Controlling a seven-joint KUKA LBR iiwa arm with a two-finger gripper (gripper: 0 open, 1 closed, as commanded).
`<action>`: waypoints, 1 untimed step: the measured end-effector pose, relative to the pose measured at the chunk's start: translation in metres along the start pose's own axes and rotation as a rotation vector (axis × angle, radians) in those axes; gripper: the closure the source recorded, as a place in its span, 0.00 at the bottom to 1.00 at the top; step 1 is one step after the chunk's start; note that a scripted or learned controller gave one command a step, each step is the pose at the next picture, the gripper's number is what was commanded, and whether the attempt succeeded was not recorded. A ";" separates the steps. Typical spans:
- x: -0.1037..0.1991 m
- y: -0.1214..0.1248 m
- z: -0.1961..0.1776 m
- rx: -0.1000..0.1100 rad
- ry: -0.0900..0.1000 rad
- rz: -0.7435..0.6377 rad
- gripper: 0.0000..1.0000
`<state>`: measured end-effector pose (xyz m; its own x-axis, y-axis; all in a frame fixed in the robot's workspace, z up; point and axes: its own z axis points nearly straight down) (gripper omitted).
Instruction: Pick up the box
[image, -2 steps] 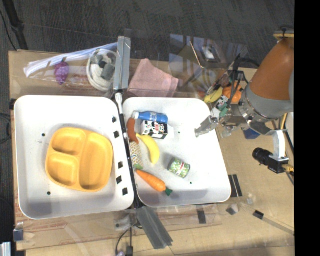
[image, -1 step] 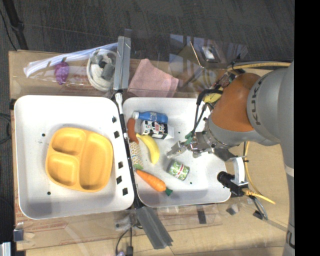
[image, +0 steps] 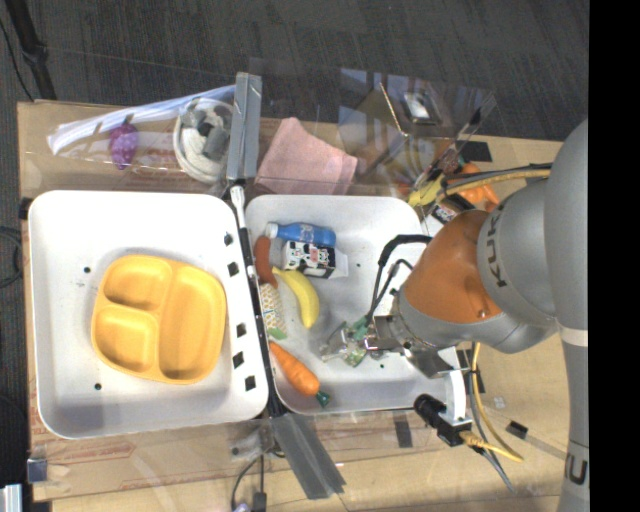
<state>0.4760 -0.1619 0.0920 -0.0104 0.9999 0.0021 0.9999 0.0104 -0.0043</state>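
Camera view: the gripper (image: 352, 345) hangs low in the right bin (image: 400, 215), near the banana (image: 302, 298) and carrot (image: 295, 370), its grasp state unclear. The box (image: 312, 257), black-and-white, print unreadable, lies toward the bin's far wall; a clean pick likely means travelling there first. "KU" shows on the arm (image: 510, 270)

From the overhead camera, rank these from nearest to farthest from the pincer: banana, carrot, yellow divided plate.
1. Yellow banana, just left of the pincer, right bin.
2. Orange carrot, lower left, right bin's front edge; close to the banana's distance.
3. Yellow divided plastic plate, far left, left bin.
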 end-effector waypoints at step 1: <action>0.010 0.072 0.001 0.001 -0.001 0.083 0.00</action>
<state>0.5476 -0.1512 0.0911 0.0722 0.9974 0.0008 0.9974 -0.0722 -0.0049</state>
